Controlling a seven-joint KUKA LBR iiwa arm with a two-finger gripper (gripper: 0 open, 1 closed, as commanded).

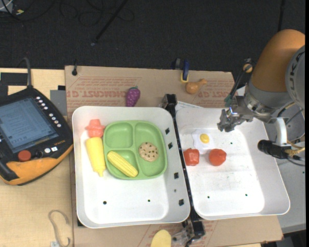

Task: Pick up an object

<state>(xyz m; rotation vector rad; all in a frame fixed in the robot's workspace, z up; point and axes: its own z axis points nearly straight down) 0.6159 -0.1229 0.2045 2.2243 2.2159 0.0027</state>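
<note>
While the arm reaches left, its gripper (227,122), state unclear, hangs above the right bin (247,202).

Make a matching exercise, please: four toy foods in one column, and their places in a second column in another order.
Things:
1. cookie
2. fried egg
3. purple grapes
4. yellow bottle

Places:
A. on the cardboard behind the bins
B. in the left bin, beside the green plate
C. in a compartment of the green plate
D. in the right bin, below the gripper

Pairs: 1-C, 2-D, 3-A, 4-B
</note>
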